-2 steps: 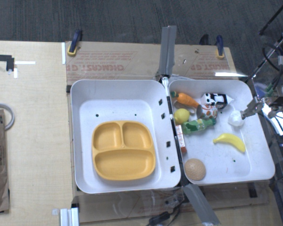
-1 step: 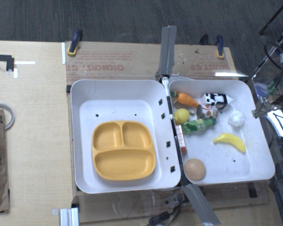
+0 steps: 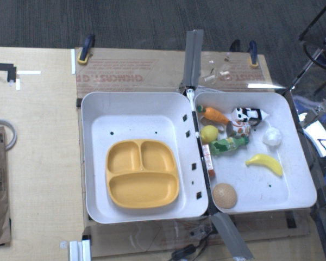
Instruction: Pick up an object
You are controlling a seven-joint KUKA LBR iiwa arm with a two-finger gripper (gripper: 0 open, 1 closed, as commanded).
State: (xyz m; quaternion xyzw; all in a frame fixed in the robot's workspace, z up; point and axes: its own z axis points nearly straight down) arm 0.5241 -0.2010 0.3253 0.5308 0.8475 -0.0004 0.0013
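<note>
Two white bins side by side on the bench (image 3: 38, 162); left bin (image 3: 92, 145) carries a yellow divided plate (image 3: 143, 173), lying flat near its middle, three compartments up.

Right bin (image 3: 293, 162) has all the loose pickable objects; an orange carrot (image 3: 214, 114) at far left, a black-and-white toy (image 3: 246, 115) just right of it; a yellow ball (image 3: 209, 133) near the carrot, against the left wall; a green packet (image 3: 228, 144) touching the ball on its right; a white crumpled lump (image 3: 272, 137) toward the right wall, apart from the rest; a banana (image 3: 265, 163) lying alone on the floor, nearer than the lump; a brown round object (image 3: 225, 195) in the near left corner; a slim red-and-white item (image 3: 207, 159) along the left wall.

Cardboard sheet (image 3: 152, 69) beyond the bins, held by a clamp (image 3: 86, 49) at its far left.

Claw: how wide it stands and whether it has hold of anything, cannot tell; every object lies in the bin.
</note>
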